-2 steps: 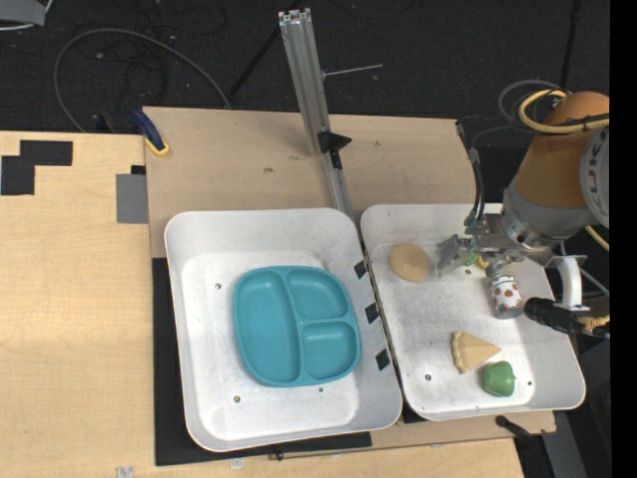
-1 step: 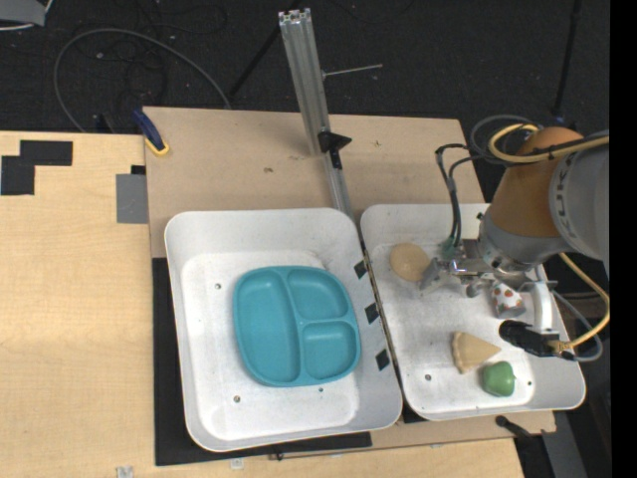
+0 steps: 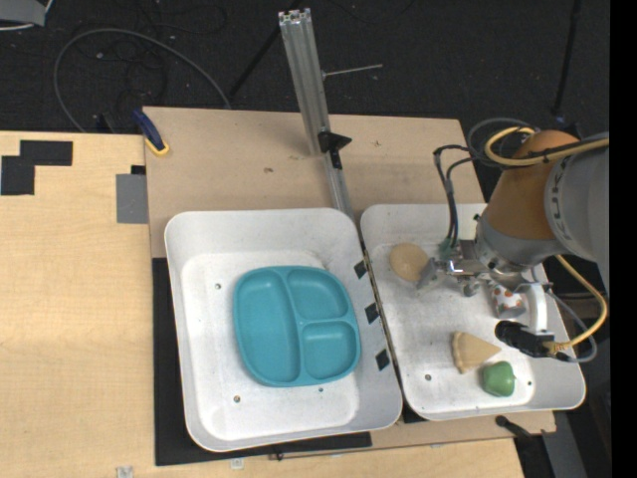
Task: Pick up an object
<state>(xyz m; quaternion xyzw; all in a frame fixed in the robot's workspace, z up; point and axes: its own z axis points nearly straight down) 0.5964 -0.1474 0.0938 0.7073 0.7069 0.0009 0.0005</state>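
In the right bin (image 3: 428, 317) lie three loose objects. A round tan lump (image 3: 406, 262) rests near the bin's upper left. A tan wedge (image 3: 472, 351) and a green ball (image 3: 498, 377) sit close together near the front edge. My gripper (image 3: 446, 267) is low over the bin, just right of the tan lump and very near it. Whether it touches the lump is unclear. The grey arm with its orange band (image 3: 516, 199) comes in from the right above it.
The left bin (image 3: 199, 257) holds a teal divided plate (image 3: 296, 324). An aluminium post (image 3: 305, 78) rises behind the bins. Black clips (image 3: 370, 312) line the seam between them. A yellow and black cable (image 3: 582, 332) loops at the right bin's edge.
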